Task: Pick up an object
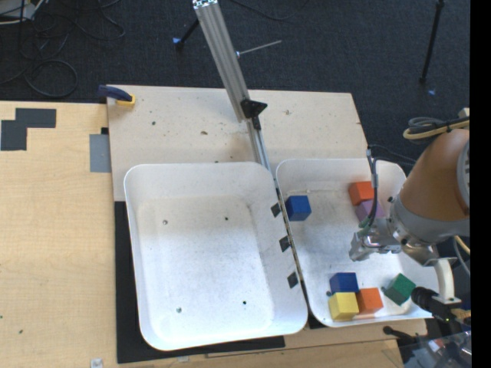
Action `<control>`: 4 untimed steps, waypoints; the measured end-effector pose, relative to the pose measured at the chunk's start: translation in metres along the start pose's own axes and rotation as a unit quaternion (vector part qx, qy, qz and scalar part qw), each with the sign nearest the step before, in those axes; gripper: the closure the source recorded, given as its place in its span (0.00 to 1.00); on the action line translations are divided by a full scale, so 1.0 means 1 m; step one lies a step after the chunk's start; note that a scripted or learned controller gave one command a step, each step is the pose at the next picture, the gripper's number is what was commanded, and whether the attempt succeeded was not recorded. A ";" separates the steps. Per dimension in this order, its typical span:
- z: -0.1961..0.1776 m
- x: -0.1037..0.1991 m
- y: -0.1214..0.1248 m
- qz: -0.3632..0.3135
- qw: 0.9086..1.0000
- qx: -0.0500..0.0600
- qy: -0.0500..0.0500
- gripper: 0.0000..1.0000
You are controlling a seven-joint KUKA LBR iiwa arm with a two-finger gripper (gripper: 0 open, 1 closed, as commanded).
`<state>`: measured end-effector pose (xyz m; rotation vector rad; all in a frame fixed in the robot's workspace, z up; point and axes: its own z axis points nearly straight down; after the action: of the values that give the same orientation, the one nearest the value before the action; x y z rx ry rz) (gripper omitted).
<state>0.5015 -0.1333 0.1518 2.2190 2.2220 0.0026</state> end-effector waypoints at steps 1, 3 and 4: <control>-0.062 -0.002 0.005 0.000 1.000 -0.001 -0.001 1.00; -0.086 0.055 0.012 -0.002 1.000 0.003 0.001 1.00; -0.084 0.113 0.017 -0.002 1.000 0.003 0.001 1.00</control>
<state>0.5185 -0.0204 0.2360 2.2193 2.2301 -0.0015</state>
